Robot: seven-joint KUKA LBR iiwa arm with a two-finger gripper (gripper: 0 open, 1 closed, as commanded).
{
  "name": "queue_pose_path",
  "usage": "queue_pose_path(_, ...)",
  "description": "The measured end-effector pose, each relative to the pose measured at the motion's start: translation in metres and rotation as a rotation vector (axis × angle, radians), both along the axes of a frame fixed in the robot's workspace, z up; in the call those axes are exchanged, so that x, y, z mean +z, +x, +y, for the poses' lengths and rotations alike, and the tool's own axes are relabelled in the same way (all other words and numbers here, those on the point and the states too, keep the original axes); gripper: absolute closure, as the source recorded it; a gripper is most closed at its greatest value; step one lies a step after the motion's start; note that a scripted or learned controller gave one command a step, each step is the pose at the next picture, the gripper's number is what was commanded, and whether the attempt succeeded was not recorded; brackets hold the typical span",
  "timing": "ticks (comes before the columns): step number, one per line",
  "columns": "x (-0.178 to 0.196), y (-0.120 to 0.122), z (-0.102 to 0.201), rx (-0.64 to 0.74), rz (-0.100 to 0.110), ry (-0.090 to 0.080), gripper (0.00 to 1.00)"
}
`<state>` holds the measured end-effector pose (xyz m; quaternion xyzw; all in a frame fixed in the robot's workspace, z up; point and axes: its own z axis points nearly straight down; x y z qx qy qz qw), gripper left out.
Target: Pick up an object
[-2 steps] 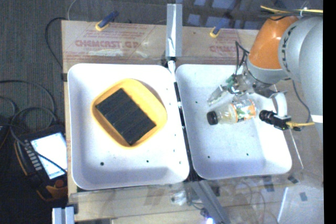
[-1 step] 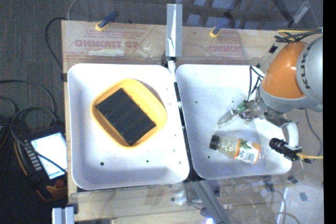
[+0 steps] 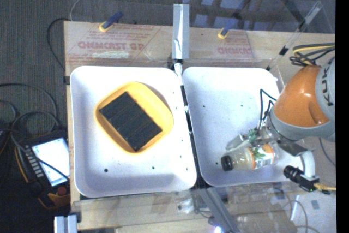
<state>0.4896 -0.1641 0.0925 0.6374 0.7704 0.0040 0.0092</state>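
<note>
A clear plastic bottle (image 3: 248,159) with a black cap and a green and orange label lies on its side in the right bin (image 3: 223,101), near the front right corner, cap pointing left. My gripper (image 3: 260,138) hangs just above the bottle's right end, under the orange band of the arm, which hides its lower part. A yellow dish (image 3: 158,103) holding a black ribbed pad (image 3: 131,120) sits in the middle of the left bin (image 3: 87,161).
The arm's grey and orange body (image 3: 302,106) overhangs the right bin's right wall. A metal divider post (image 3: 180,30) stands behind the seam between the bins. Cables and a tablet (image 3: 49,158) lie on the floor to the left.
</note>
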Motion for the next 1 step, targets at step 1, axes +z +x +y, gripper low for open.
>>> queue_pose_path(1,0.0011,0.0037,-0.0297,-0.176,0.011,0.007,0.0)
